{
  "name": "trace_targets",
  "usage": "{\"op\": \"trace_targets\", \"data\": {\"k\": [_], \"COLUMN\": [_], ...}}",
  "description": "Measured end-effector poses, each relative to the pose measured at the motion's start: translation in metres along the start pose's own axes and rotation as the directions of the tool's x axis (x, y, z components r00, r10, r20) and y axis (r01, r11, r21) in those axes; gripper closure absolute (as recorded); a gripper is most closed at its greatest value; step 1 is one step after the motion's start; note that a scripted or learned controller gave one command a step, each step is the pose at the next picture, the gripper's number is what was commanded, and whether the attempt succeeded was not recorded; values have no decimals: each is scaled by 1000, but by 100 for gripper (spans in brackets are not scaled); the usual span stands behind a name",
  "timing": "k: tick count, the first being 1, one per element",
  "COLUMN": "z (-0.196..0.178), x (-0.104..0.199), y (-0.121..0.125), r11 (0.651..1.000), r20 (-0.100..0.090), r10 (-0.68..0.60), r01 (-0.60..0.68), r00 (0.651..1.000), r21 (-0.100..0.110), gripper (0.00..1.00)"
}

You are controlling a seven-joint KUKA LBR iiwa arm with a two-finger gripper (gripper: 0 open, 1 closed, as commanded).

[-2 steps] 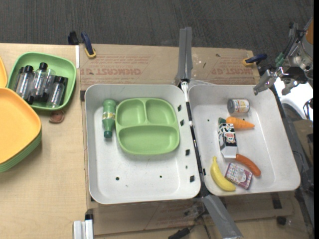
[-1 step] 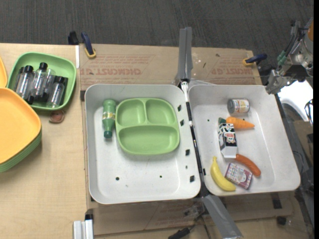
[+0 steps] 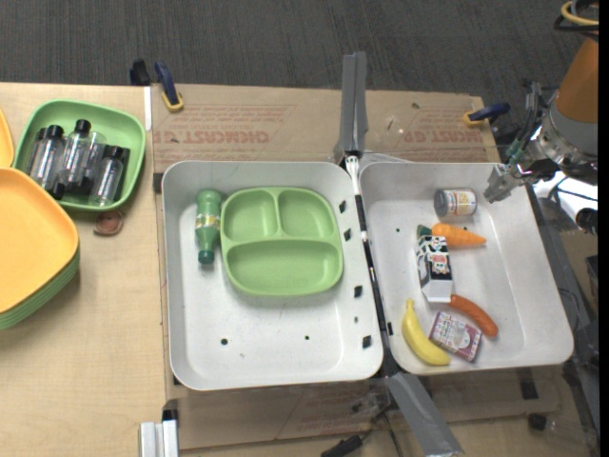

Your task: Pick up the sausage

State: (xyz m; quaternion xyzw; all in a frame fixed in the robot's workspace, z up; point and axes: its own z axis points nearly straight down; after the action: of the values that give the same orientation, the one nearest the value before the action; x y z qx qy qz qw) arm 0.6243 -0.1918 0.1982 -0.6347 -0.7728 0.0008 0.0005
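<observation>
Sausage (image 3: 473, 314) is what we look for first, and we find it in the right bin (image 3: 533, 284), toward the near side: a reddish-orange link lying at a slant. Its lower end touches or just overlaps the pink packet (image 3: 455, 337) beside it. The banana (image 3: 422, 335) curves just left of that packet, and the black and white carton (image 3: 436, 267) lies just up and left of the sausage, its near end close to the link's upper tip. Above the carton we see a carrot (image 3: 459, 237) lying crosswise, and beyond it a small can (image 3: 456, 202) on its side.

The claw (image 3: 501, 183) hangs over the far right part of the same bin, just right of the can and well apart from the sausage, at the end of the arm (image 3: 576, 103) that reaches in from the right. We cannot tell how far it is open from this angle, and we make out nothing in its hold.

In the left bin (image 3: 266, 350) we see a green divided plate (image 3: 281, 240) with a green bottle (image 3: 206, 225) lying along its left side. Off to the left on the bench, a green tray (image 3: 128, 131) holds several small dark-capped bottles (image 3: 76, 160), next to a stack of orange plates (image 3: 33, 250).
</observation>
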Motion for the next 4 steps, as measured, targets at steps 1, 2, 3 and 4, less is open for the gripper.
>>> {"op": "trace_targets", "data": {"k": [1,2,3,4], "z": [62,39,107,96], "x": [-30,-14,-14,-11], "y": [27,-19,-7,-43], "r11": [940,802,653,785], "r20": [1,0,1,-1], "r10": [342,597,757,620], "r01": [-342,-597,-757,-620], "r00": [940,802,653,785], "r21": [-2,1,3,2], "gripper": [100,100,100,100]}}
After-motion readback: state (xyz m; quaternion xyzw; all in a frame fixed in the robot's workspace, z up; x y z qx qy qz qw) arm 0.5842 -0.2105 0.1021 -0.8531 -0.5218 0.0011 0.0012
